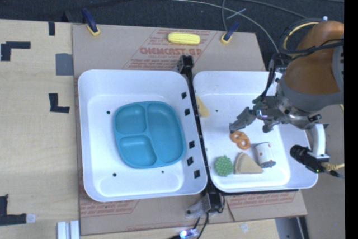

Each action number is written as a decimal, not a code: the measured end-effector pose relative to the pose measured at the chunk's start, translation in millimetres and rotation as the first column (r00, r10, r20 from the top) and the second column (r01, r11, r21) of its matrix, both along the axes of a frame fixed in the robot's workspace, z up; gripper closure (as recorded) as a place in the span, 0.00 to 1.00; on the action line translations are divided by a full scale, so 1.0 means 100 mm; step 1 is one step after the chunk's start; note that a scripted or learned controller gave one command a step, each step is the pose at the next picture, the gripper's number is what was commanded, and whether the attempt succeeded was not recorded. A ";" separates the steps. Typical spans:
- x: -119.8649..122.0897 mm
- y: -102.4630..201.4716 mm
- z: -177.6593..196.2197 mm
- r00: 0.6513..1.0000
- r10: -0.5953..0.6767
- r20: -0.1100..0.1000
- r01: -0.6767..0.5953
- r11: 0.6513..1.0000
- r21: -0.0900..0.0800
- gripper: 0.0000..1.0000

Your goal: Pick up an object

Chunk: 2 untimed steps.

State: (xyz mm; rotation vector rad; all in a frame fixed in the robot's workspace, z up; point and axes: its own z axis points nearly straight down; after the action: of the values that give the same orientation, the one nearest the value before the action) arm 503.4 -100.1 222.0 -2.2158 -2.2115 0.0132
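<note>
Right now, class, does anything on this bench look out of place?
Yes: a yellow corn cob lies on the cardboard behind the bins, outside both. The other small things, a pretzel, a green ball, a wedge and a small can, sit in the right bin. The blue plate sits in the left bin.
</note>
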 end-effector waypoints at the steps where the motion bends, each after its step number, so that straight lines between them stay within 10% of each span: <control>1: 0.03 0.00 0.05 1.000 0.003 0.011 -0.003 1.000 -0.001 0.00; 2: 0.08 0.02 -0.57 1.000 0.003 0.007 -0.003 1.000 -0.001 0.00</control>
State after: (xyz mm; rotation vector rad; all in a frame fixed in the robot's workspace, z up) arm 511.3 -97.9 165.3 -2.2168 -2.2187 0.0067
